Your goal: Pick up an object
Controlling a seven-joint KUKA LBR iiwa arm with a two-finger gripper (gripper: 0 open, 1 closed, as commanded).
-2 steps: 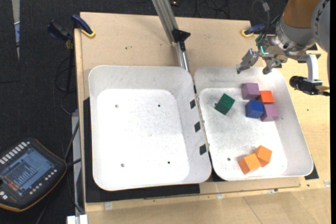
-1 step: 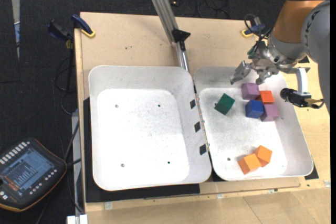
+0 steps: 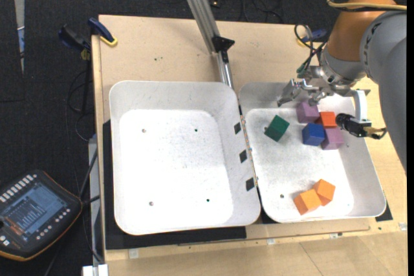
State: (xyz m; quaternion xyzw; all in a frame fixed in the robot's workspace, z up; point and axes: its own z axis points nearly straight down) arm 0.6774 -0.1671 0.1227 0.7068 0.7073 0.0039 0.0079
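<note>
End effector (image 3: 304, 92) sits over the far end of the right bin (image 3: 362, 203), hanging from the grey arm with the orange band (image 3: 354, 29) that enters from the right. Its metal parts blur into the white bin floor; whether the fingers are spread or closed cannot be told from here, and nothing is seen gripped.

Nearest candidate: purple block (image 3: 307, 112), just beside the end effector, on the near side and a touch to the right in view. It is packed tight — red-orange block (image 3: 328, 118), blue block (image 3: 314, 134) and a second purple block (image 3: 334, 138) touch or nearly touch it.

Green block (image 3: 277, 128) stands apart, nearer and to the left, free on all sides; probably the cleaner target. Two orange blocks (image 3: 315, 196) lie well apart at the near end.

Blocks look cubic, so no long axis matters
</note>
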